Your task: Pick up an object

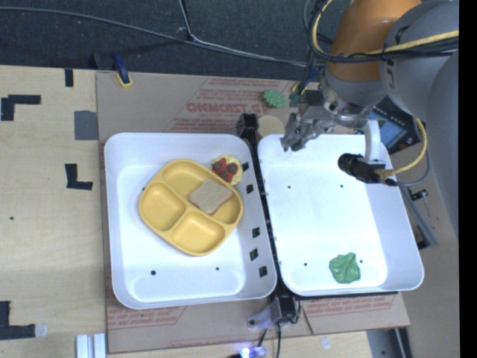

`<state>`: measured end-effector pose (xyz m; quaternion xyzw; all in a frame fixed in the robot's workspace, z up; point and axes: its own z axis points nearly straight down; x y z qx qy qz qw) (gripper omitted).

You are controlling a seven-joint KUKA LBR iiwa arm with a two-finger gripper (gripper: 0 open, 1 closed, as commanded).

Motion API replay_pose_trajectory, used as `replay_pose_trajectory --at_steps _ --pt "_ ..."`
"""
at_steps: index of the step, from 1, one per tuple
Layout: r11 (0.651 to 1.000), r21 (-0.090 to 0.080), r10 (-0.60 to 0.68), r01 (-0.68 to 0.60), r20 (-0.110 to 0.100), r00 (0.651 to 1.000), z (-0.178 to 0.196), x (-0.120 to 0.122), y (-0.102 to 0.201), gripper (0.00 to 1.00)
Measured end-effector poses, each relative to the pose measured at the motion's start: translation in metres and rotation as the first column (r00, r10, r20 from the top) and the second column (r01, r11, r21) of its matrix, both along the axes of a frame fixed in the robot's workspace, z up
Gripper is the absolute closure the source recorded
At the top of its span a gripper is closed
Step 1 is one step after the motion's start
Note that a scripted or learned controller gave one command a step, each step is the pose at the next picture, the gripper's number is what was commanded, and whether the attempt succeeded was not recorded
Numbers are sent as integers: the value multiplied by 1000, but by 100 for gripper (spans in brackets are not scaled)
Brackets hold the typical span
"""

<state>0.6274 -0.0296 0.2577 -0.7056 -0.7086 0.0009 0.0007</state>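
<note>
Red print on cardboard sheet (216, 104) under bins, mirrored, possibly unreadable.

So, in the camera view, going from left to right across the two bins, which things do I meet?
Yellow divided plate → tan square piece on the plate → small red and dark item at the plate's far corner → claw over the right bin's far left corner → green leaf-like item.

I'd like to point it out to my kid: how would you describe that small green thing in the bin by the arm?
Start at the right white bin, the one beside the grey and orange arm. Look to its near corner, far from the gripper: a crumpled green leaf-like piece lies alone on the floor there. It's the sole coloured item in that bin; the yellow divided plate sits in the left bin.
</note>
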Motion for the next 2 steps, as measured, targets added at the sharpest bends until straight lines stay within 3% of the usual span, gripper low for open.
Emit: replay_pose_trajectory --at_steps 2 --pt "1000 0 2 -2 1 1000 -10 1 112 100"
